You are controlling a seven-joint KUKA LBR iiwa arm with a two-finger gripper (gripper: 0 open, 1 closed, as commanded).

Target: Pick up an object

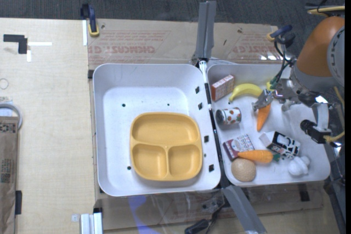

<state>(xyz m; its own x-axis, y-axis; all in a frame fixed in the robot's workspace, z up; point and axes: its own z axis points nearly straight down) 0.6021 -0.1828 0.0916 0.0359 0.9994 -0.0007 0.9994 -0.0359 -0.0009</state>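
Note:
My gripper [266, 101] is over the right bin [323, 172], reaching in from the right. Its fingers are shut on the upper end of an orange carrot [262, 117], which hangs tilted with its tip pointing down-left. Just left of the gripper lies a yellow banana [245, 90]. A second carrot [255, 156] lies flat near the bin's front. The orange-banded arm [321, 55] rises at the right edge.
Also in the right bin: a small red box [222, 87], a spotted can [228, 116], a flat packet [239, 145], a round tan bun [244, 170], a black-and-white item [284, 145], a white lump [299, 166]. A yellow divided plate [165, 146] sits in the left bin [109, 118].

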